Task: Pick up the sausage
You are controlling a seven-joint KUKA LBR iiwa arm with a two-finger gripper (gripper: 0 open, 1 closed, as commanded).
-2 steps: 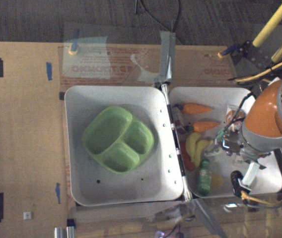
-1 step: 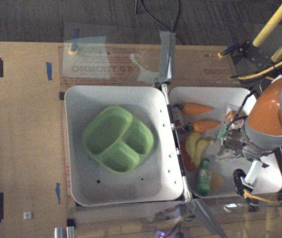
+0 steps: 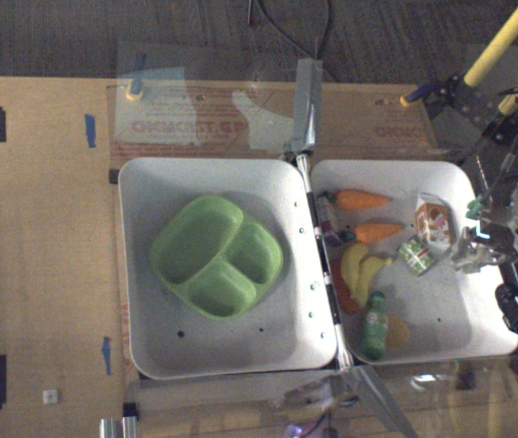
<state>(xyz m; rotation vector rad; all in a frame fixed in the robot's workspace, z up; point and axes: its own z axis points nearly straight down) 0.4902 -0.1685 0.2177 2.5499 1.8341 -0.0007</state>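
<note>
Two bins (image 3: 140, 245) are seen; the sausage (image 3: 339, 293), a reddish piece, is partly hidden beside the bananas (image 3: 361, 270) in the right one; the gripper (image 3: 471, 246) is placed well apart; its state cannot be told.

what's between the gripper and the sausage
The bananas lie right beside the likely sausage, a reddish piece at the left wall of the right bin. A small green can sits between them and the gripper.

The sausage (image 3: 342, 296) looks like a small dark red piece. It lies flat in the right bin (image 3: 441, 322), close to the bin's left wall. The yellow bananas (image 3: 361, 272) cover part of it.
</note>
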